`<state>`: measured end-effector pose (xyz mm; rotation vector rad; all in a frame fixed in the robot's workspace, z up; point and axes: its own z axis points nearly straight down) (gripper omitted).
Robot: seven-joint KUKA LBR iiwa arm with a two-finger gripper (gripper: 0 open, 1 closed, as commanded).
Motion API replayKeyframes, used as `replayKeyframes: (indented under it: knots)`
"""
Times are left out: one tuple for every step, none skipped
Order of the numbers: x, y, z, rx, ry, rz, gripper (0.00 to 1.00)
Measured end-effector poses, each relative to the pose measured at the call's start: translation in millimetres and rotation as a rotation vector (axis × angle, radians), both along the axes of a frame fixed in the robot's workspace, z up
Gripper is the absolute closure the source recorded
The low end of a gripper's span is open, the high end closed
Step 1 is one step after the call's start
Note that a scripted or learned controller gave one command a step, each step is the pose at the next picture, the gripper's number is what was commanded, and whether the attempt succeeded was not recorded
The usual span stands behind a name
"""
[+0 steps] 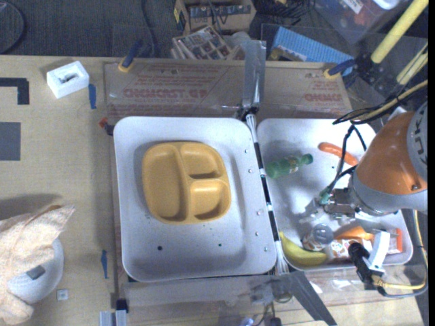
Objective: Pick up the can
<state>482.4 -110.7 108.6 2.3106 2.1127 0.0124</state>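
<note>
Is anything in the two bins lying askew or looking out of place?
Nothing looks spilled or damaged. The green bottle lies on its side in the right bin, and the banana sits crowded against its front wall. The yellow tray lies flat in the left bin.

Two white bins sit before me on the bench, the left bin (129, 202) and the right bin (285, 134); in the left I count one yellow divided tray (185, 182); in the right I count one green bottle (288, 164), one banana (302, 253), one carrot (336, 152) and one silvery can (319, 235); one small white box (67, 79) lies apart on the bench.
</note>
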Motion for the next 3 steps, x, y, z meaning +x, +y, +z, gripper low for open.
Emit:
replayKeyframes:
  knots:
    - [-1.0, -32.8, -20.7, 0.002, 0.008, 0.195, 0.00]
    - [0.1, -34.2, -9.6, 0.000, 0.002, 0.192, 1.00]
    - [0.0, -34.2, -9.7, 0.000, 0.003, 0.192, 0.00]
